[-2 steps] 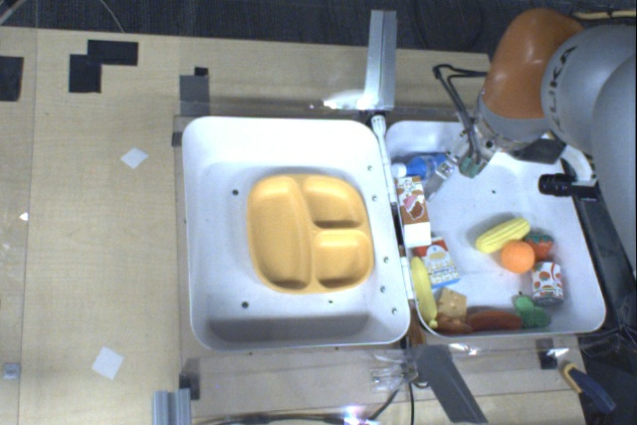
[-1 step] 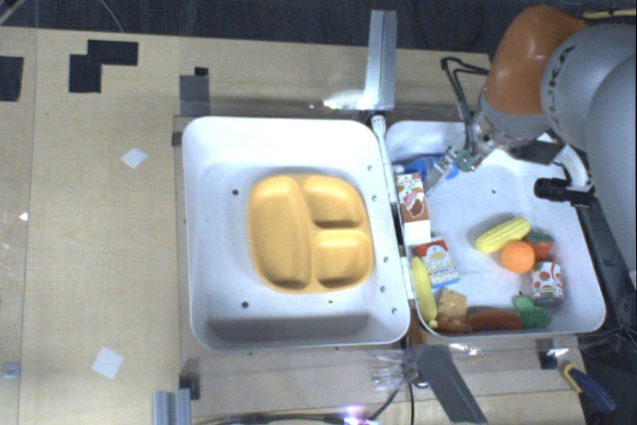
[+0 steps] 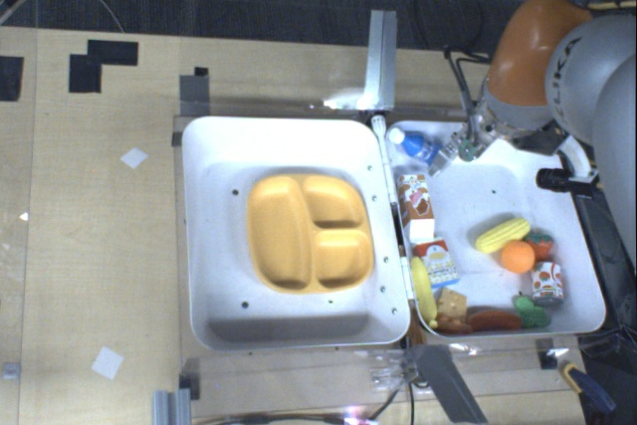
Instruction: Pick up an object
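Two bins (image 3: 199, 244) on worktop — approach step, nothing grasped. End effector (image 3: 464, 149) low at right bin's eleven o'clock, just beside blue bottle (image 3: 416, 147), jaw state unreadable. Next: centre over bottle, descend, close.

A small clear bottle (image 3: 416, 147) with a blue label and pale cap lies on its side in the right bin's (image 3: 587, 309) far left corner. Near the bin's right side a yellow corn cob (image 3: 502, 233) lies tilted, just above an orange ball (image 3: 517, 257).
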Controlling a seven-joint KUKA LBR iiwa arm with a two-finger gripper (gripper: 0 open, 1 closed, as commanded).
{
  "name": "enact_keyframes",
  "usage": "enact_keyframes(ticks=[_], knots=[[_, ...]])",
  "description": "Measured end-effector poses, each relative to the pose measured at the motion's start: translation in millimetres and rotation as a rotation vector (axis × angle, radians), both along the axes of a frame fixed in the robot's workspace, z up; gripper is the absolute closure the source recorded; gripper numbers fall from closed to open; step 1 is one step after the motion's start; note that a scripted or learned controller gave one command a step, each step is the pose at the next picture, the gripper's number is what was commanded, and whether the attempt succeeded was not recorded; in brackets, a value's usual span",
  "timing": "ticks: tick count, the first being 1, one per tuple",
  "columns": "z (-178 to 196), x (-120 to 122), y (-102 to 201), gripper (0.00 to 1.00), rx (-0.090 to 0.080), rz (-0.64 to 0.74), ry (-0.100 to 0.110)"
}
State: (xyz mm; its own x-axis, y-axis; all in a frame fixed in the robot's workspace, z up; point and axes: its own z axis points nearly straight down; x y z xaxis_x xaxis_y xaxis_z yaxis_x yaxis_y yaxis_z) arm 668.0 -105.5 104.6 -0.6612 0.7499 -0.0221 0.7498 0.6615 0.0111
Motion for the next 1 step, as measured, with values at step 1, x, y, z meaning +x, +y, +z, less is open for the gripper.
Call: enact_keyframes(ticks=[1], knots=[[85.2, -31.9, 39.7, 1.00, 0.003, 0.342, 0.010]])
